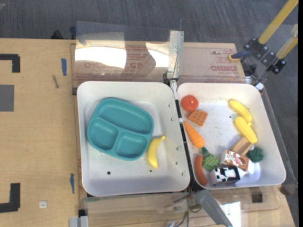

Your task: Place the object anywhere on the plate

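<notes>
A teal plate [120, 129] with three compartments lies in the left bin [94, 183], toward its left and middle. A yellow toy banana [155, 151] rests on the bin floor just off the plate's lower right edge, touching or nearly touching the rim. Nothing lies on the plate.
The right bin [274, 174] holds several toy foods: a red tomato [190, 102], a waffle [199, 117], a carrot [194, 134], broccoli [209, 161], a second banana [240, 109], corn [245, 128] and a small carton [235, 161]. A yellow clamp [265, 51] stands at the back right.
</notes>
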Controlling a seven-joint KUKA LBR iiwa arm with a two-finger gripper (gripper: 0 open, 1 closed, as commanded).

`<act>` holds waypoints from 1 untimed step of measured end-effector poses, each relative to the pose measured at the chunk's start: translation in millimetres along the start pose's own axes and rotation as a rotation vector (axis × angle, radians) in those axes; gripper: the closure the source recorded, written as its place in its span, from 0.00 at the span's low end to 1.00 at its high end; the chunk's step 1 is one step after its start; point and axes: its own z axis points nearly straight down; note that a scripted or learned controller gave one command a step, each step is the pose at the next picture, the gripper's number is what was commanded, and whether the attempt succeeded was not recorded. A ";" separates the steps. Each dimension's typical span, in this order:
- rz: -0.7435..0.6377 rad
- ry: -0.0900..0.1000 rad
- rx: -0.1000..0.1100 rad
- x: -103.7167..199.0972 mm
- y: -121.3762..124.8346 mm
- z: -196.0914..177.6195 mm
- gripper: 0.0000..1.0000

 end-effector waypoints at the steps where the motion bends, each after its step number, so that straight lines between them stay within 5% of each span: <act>1: -0.001 -0.012 -0.001 -1.6 0.7 -13.1 1.00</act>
